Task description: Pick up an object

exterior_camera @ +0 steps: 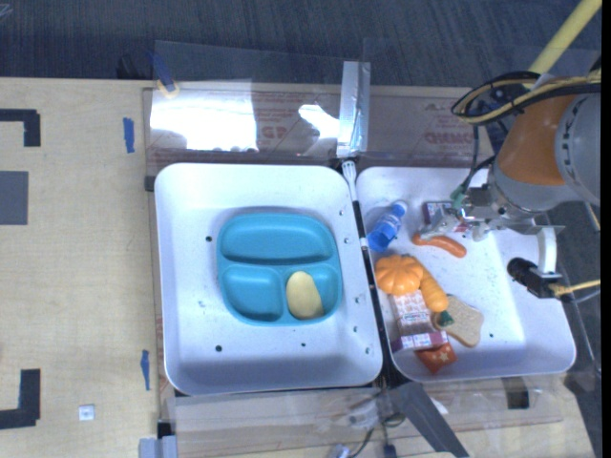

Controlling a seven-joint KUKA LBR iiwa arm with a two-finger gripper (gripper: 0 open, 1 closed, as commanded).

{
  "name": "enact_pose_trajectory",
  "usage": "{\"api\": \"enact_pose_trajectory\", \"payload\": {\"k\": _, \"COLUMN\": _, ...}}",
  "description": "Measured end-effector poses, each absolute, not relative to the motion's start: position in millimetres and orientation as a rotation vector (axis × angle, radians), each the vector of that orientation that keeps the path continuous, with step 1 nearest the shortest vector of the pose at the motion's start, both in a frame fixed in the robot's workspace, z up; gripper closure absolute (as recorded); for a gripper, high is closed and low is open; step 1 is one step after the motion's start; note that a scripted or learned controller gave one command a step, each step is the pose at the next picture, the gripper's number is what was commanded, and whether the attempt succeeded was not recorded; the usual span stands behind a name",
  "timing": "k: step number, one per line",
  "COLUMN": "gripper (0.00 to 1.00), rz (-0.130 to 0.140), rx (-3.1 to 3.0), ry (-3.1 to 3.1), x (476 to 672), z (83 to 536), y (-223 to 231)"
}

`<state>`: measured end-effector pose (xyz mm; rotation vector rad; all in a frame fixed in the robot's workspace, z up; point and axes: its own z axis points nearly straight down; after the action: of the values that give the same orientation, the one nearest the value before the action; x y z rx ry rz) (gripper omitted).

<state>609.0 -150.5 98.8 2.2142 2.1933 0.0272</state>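
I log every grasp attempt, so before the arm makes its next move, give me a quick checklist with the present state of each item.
1. Gripper over the right bin: ok.
2. A target near it: ok, the orange chili pepper lies just below the gripper.
3. Anything held between the fingers: cannot tell.
4. Room around the target: not ok, the blue bottle and small pumpkin lie close by.
5. Left bin undisturbed: ok, the blue tray lies flat with the yellow potato in its lower right compartment.

Potato (305, 294) in tray (250, 240)
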Motion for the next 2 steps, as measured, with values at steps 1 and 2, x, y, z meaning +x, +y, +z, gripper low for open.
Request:
{"api": "enact_pose_trajectory", "payload": {"k": 1, "gripper": 1.00, "rz": 0.036, "rx": 2.211, "ry": 2.193, "x": 611.3, "z": 111, "y": -149}}
{"api": "enact_pose_trajectory", "payload": {"k": 2, "gripper": 1.00, "rz": 0.009, "rx": 2.298, "ry": 2.133, "x": 630.2, "z": 88, "y": -100}}
